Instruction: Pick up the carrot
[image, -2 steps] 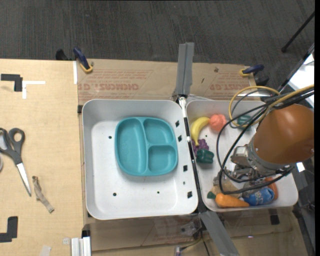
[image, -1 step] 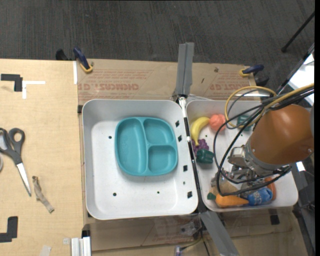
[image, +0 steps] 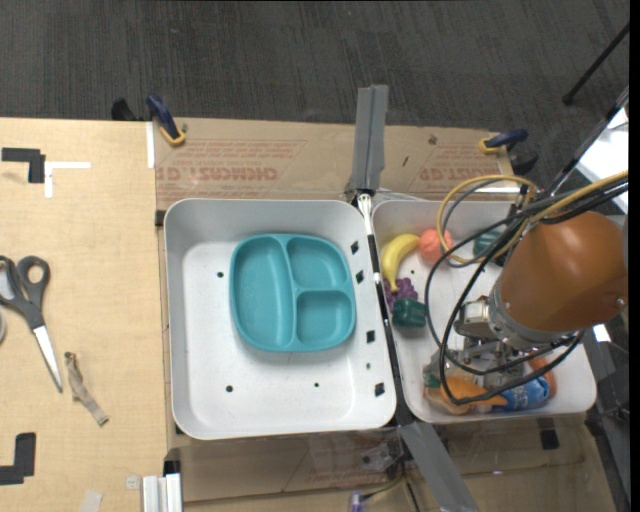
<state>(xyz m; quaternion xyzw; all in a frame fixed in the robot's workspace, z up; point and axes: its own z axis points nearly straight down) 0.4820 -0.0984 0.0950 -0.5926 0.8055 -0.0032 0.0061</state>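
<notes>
Orange carrot (image: 468, 390), partly hidden under cables

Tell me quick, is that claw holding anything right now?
Gripper: cannot be told. It hangs low in the right bin, over an orange thing that may be the carrot.

a robotics lab, seen from above: a grey arm (image: 560, 270) with an orange band and looped cables reaches over two white bins (image: 185, 330) set on a bench (image: 80, 300) lined with taped-down cardboard (image: 260, 165) held by clamps (image: 165, 118). black tape marks (image: 25, 165) and scissors (image: 32, 310) lie on the plywood, and plastic toy food (image: 400, 255) fills one bin.
</notes>
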